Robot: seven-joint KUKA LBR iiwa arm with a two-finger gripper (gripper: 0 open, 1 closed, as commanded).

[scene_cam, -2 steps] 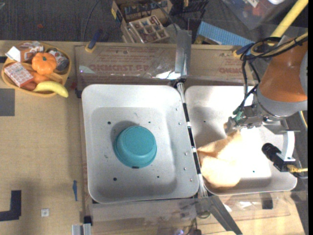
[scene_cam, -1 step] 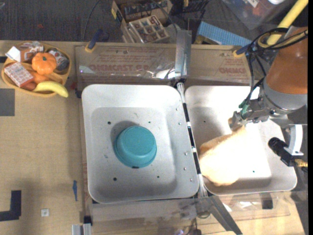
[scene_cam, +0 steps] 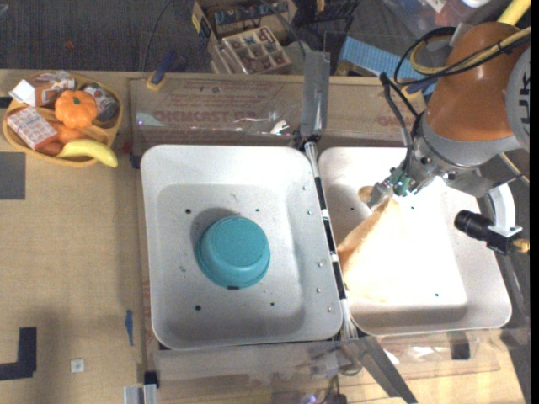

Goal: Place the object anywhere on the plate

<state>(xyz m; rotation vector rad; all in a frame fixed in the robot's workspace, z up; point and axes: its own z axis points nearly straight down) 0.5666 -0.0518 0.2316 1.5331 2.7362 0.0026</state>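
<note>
Gripper (scene_cam: pixel 394 188): over right bin (scene_cam: pixel 480 310); fingers pinch top corner of tan cloth (scene_cam: pixel 375 247).
Cloth: hangs down-left from gripper.
Teal plate (scene_cam: pixel 234 252): left bin (scene_cam: pixel 168 183), well left of gripper.

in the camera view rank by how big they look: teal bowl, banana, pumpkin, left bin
1. left bin
2. teal bowl
3. banana
4. pumpkin

Banana and pumpkin look close: the banana is longer, the pumpkin rounder, so that pair is unsure.
</note>
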